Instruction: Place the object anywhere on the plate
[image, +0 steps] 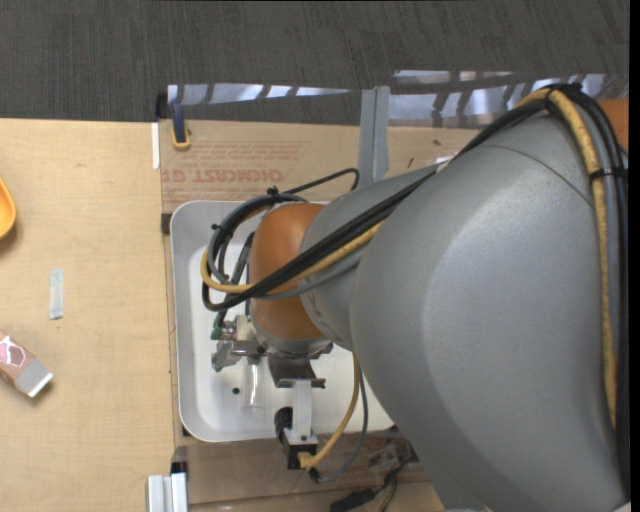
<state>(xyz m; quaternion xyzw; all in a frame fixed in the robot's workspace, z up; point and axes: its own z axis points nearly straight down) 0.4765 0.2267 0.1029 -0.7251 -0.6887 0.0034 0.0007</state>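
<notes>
My gripper (262, 385) hangs low inside a white bin (192, 300), near its front wall. Above it sits the orange band (283, 268) of the wrist, wrapped by yellow and black cables (222, 262). The big grey arm (480, 300) covers the right half of the view and hides most of the bin's inside. I see nothing recognisable between the gripper's parts from this angle.
The bin rests on a brown bench (90, 220). To its left lie a small grey strip (56, 295) and a pink and white packet (22, 365), with an orange thing (4, 210) at the edge. Printed cardboard (240, 170) lies behind the bin.
</notes>
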